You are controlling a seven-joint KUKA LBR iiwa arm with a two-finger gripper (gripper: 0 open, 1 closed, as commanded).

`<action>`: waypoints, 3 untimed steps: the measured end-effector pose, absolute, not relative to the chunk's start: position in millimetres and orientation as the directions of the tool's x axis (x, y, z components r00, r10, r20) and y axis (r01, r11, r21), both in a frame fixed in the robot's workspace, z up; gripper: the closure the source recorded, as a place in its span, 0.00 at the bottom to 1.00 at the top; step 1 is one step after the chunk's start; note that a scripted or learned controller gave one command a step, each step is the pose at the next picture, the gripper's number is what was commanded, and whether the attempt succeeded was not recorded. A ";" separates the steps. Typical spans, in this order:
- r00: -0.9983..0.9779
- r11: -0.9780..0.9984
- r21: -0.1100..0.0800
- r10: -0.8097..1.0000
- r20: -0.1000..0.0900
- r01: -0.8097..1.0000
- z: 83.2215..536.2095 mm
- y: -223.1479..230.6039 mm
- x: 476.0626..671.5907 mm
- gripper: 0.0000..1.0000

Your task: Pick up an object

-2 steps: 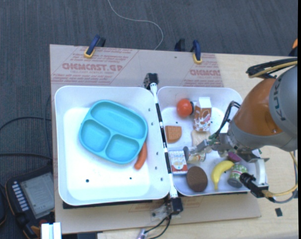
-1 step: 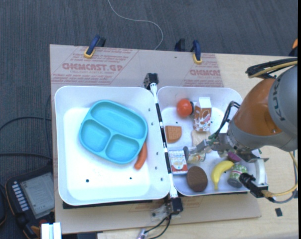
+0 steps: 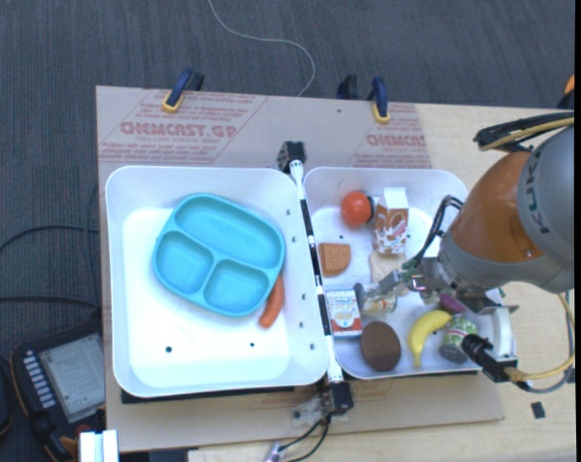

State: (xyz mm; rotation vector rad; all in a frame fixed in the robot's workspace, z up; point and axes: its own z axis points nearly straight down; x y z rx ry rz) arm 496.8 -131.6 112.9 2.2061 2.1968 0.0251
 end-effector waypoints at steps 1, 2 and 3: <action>0.004 -0.004 0.031 1.000 -0.008 1.000 112.8 -131.5 496.8 0.00; 0.004 -0.004 0.031 1.000 -0.009 1.000 112.6 -130.9 496.8 0.00; 0.005 -0.005 0.032 1.000 -0.010 0.999 112.2 -129.8 496.9 0.00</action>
